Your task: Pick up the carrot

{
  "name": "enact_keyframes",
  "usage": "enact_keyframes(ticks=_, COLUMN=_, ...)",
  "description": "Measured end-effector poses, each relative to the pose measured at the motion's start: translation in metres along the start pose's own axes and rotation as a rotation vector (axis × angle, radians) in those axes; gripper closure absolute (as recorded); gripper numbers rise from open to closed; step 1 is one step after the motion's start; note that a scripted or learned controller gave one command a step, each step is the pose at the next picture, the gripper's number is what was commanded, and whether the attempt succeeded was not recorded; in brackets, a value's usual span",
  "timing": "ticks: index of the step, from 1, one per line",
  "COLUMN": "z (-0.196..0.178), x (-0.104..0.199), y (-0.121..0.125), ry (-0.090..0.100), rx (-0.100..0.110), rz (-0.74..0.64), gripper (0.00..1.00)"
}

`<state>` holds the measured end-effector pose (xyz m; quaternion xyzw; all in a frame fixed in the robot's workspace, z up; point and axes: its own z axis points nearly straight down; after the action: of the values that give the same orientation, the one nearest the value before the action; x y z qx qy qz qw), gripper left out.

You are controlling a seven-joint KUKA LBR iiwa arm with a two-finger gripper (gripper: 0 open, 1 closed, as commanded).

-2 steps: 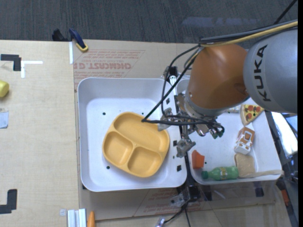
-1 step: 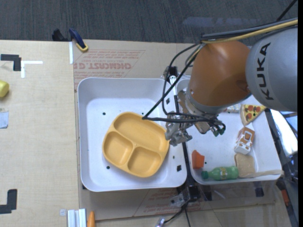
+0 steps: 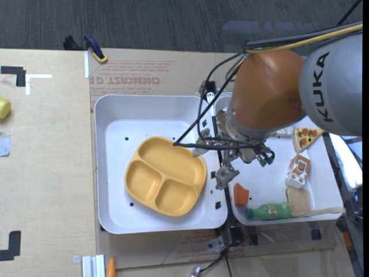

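The carrot [image 3: 240, 194] is a short orange piece lying in the right bin [image 3: 323, 211], close to its left wall and front edge. My gripper [image 3: 225, 176] hangs under the orange wrist band, over the divide between the two bins. It is just up and to the left of the carrot, and nothing shows in its hold. The arm's bulk hides the back left part of the right bin.
A yellow divided plate [image 3: 166, 176] fills much of the left bin [image 3: 109, 154]. In the right bin, a green bottle [image 3: 268, 212] lies right of the carrot, with a bread slice [image 3: 298, 201], a small carton [image 3: 298, 172] and a pizza slice [image 3: 306, 137] further right. Cables trail near the wrist.
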<state>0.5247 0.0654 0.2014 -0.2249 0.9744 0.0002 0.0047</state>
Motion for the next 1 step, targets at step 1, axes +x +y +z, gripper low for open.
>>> enact_keyframes(ticks=1, z=-0.0092, x=-0.0017, y=-0.0008, ry=-0.005, rx=0.001, rz=0.002, gripper=1.00)
